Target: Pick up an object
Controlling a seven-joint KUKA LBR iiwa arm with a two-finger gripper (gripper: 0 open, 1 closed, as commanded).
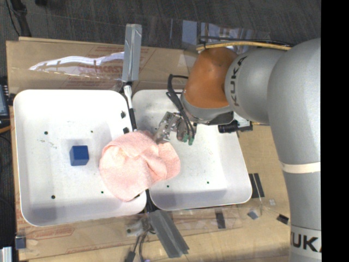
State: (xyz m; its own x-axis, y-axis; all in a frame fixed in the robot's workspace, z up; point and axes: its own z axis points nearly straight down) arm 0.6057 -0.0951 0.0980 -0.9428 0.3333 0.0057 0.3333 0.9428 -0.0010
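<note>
A crumpled pink cloth (139, 164) lies across the divider between the two bins, part in the left bin (32, 146) and part in the right bin (223, 168). A small blue cube (79, 155) sits on the floor of the left bin, apart from the cloth. My gripper (174, 129) hangs under the orange wrist band (207, 83), over the right bin's near-left part. It is right at the cloth's upper right edge, and whether it touches the cloth is unclear.
The grey arm (283, 108) covers the right bin's far right side. A grey metal bar (131, 53) stands at the back between the bins. Cardboard (65, 64) lies under and behind both bins.
</note>
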